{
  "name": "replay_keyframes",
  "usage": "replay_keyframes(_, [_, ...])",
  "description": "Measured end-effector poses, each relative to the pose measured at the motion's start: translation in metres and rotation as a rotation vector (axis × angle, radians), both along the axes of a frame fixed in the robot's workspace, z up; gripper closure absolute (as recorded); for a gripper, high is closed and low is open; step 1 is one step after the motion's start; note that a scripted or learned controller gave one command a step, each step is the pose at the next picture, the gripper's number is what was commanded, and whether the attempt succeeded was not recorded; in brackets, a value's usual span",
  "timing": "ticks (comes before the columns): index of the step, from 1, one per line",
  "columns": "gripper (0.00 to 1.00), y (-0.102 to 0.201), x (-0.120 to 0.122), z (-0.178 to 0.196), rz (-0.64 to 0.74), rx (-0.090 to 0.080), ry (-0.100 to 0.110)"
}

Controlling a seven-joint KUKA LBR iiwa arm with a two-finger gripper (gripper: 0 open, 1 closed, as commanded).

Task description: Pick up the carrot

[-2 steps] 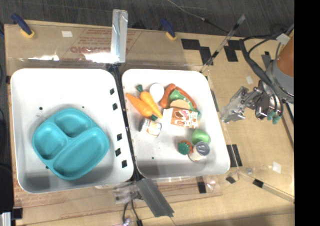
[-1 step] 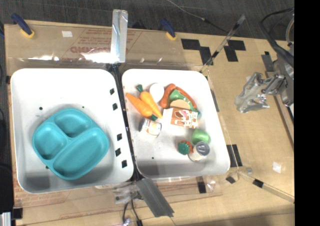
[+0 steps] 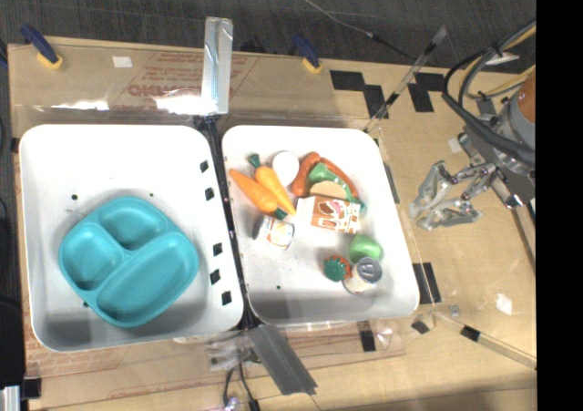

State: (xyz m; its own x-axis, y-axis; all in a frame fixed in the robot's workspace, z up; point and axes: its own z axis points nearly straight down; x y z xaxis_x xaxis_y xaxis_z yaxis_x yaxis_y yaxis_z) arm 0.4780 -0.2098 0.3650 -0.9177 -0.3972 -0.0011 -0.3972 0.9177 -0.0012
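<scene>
From the camera above the bench, I am looking down on my pincer (image 3: 446,202), which is hanging over the bare cardboard at the right of the frame, well apart from both bins. Its two metal fingers (image 3: 428,190) are standing apart, with nothing between them.

The carrot (image 3: 274,185) is lying in the right bin (image 3: 392,218), in that bin's upper left part, near the wall it shares with the left bin (image 3: 36,218). It is orange, tapering down toward the lower right, with a small green tuft at its upper left end. A second, thinner orange piece (image 3: 248,190) is lying just beside it on the left, touching or almost touching; I cannot tell whether it is another carrot. A white egg-like thing (image 3: 286,164) is sitting just above, and a small printed carton (image 3: 328,214) is lying to the lower right, close to the carrot's tip.

In the left bin a teal divided plate (image 3: 127,259) is resting in the lower part, playing no part in my job.

As I am judging it, the task is hardly begun: the carrot is untouched in its bin and I am carrying nothing. Everything is left to do: travelling left across the bin wall, coming down over the carrot, closing on it across its width, and lifting. The crowding neighbours are looking like the main risk to a clean grasp.
</scene>
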Motion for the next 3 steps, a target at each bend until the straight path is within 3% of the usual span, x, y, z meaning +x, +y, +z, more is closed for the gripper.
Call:
replay_keyframes(1, [1.00, 0.000, 0.015, 0.032, 0.300, -0.002, -0.003])
replay_keyframes(2, [1.00, 0.001, 0.019, 0.008, 0.651, 0.000, 0.001])
replay_keyframes(3, [1.00, 0.000, 0.000, 0.014, 1.150, 0.000, 0.002])
